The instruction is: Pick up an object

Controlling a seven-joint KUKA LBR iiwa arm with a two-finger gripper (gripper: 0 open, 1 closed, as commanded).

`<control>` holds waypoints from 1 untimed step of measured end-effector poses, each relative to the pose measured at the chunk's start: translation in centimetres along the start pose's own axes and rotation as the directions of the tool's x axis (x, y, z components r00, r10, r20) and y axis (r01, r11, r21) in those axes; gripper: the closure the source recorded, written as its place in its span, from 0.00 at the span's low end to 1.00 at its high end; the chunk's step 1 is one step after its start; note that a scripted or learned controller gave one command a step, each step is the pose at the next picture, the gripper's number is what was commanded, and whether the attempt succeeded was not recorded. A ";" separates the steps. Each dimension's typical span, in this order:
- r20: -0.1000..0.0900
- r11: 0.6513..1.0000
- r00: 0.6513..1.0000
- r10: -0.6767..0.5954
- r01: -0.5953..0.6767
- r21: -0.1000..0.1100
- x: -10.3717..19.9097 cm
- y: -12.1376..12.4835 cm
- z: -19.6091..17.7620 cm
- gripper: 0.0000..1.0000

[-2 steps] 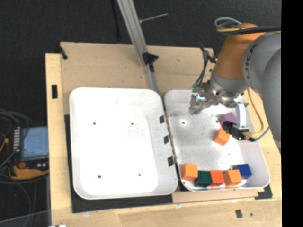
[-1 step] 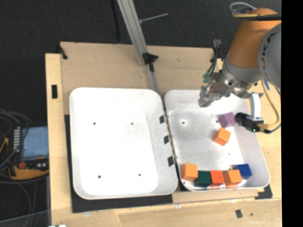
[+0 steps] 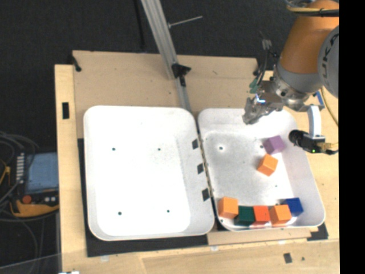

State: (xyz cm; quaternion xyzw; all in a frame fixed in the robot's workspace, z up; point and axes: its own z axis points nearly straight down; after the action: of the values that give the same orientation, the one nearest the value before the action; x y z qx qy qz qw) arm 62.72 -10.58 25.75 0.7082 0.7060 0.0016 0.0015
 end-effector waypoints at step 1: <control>-0.002 1.000 1.000 -0.009 0.009 0.004 4.6 -2.6 -0.7 1.00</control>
State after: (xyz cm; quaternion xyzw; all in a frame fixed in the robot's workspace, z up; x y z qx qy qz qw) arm 60.14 -6.00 26.47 0.7048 0.7094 0.0009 -0.0003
